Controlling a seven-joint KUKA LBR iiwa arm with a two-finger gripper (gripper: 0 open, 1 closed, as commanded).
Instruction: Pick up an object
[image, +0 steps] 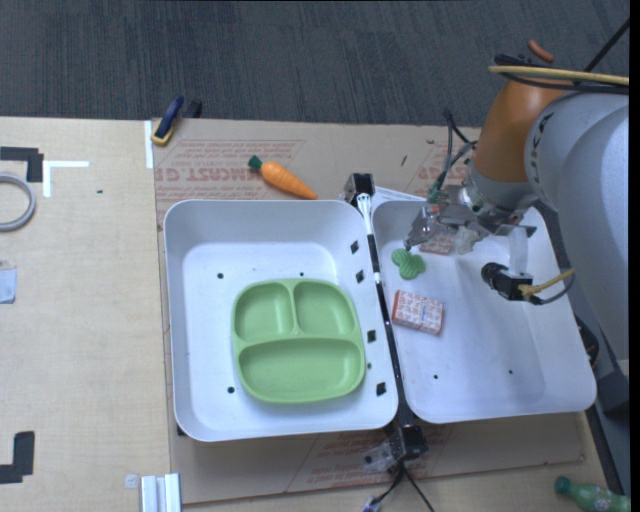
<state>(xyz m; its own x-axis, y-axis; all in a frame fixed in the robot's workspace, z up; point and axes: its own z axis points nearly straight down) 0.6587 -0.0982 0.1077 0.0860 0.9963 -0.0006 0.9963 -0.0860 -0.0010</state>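
My gripper (424, 236) hangs over the back left corner of the right bin (520, 380). Just below and left of its tip lies a small green leafy toy (407, 264) on the bin floor. I cannot tell whether the tip touches it. Nearer the front, close to the bin's left wall, rests a pinkish patterned block (418, 312). A green divided plate (298, 340) fills the middle of the left bin (200, 260).
An orange toy carrot (283, 178) lies on the cardboard behind the left bin. A blue and yellow clip (167, 120) is at the far back left. Black clamps (360, 188) join the bins. A green bottle (590, 491) lies at the front right.
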